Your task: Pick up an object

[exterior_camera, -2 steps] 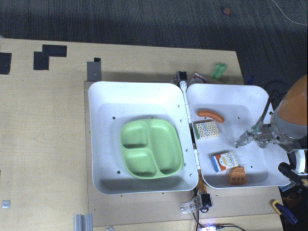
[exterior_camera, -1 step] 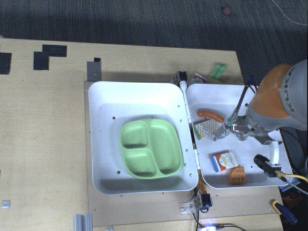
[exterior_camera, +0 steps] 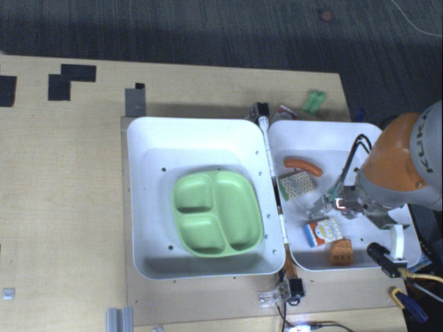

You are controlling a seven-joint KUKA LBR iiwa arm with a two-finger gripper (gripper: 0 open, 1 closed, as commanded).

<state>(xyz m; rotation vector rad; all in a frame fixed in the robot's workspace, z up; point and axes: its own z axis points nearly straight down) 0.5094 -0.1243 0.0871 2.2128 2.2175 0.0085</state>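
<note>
On the desk [exterior_camera: 62, 206]: 2 white bins
Left bin [exterior_camera: 138, 185]: green divided plate [exterior_camera: 217, 211]
Right bin [exterior_camera: 360, 133]: hot dog [exterior_camera: 302, 164], red-and-white carton [exterior_camera: 323, 232], brown block [exterior_camera: 340, 252]
Gripper [exterior_camera: 331, 203]: above the carton; finger state unclear

Right bin crowded, left bin mostly taken by one tray.

Right bin [exterior_camera: 360, 131]: the arm [exterior_camera: 398, 164] and gripper [exterior_camera: 331, 203] hang over its middle and right side, blocking entry from there. On the floor, hot dog [exterior_camera: 302, 164] and mesh-patterned packet [exterior_camera: 295, 183] sit close together at upper left, small carton [exterior_camera: 322, 232] and brown block [exterior_camera: 340, 252] near the front wall; bare floor shows along the top wall and at front left. Left bin [exterior_camera: 149, 185]: green divided tray [exterior_camera: 216, 211] fills the centre, open margin all round, widest along the left and top. The rim between bins is narrow, with a black clip [exterior_camera: 261, 111] at its far end.
</note>
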